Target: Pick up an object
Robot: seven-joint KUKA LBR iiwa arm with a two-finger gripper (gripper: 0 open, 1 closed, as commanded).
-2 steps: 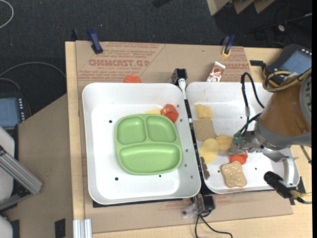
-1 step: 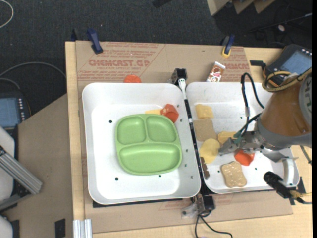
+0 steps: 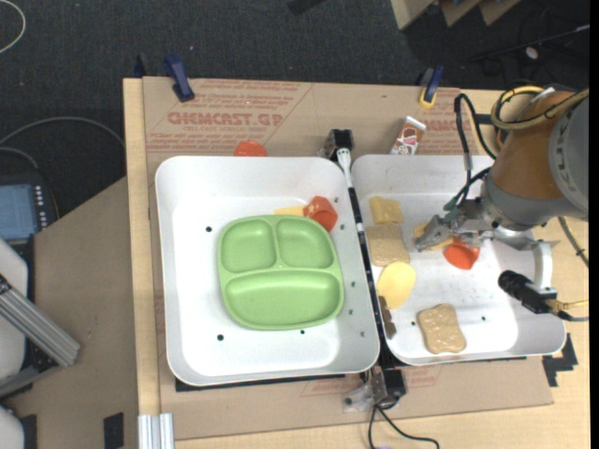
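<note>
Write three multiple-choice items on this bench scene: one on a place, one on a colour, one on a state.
1. Where does the divided plate lie?
A. left bin
B. right bin
C. on the cardboard

2. What colour is the divided plate?
A. blue
B. green
C. red

3. How does the red piece by the pincer sit?
A. lifted above the bench
B. stacked on the divided plate
C. on the floor of the right bin

Answers: 1 A, it fills the middle of the left bin. 2 B, its three compartments are light green. 3 C, it rests on the white floor beside the arm's tip.
</note>
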